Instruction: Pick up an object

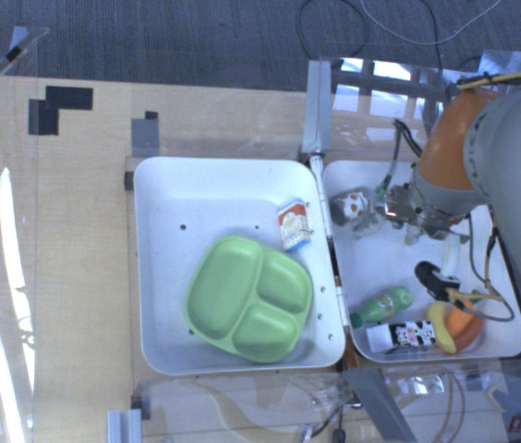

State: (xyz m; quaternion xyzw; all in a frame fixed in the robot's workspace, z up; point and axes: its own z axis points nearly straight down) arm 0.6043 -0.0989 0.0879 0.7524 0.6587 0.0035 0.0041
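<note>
At the right of the frame the grey arm with its orange band reaches into the right bin. Its pincer sits in that bin's upper left; whether it is apart or together I cannot tell. Just beside it lies a small silvery object with a red patch. Lower in that bin lie a green bottle, a black-and-white carton and a banana. The left bin holds a green divided plate and a small red-and-white carton.
</note>
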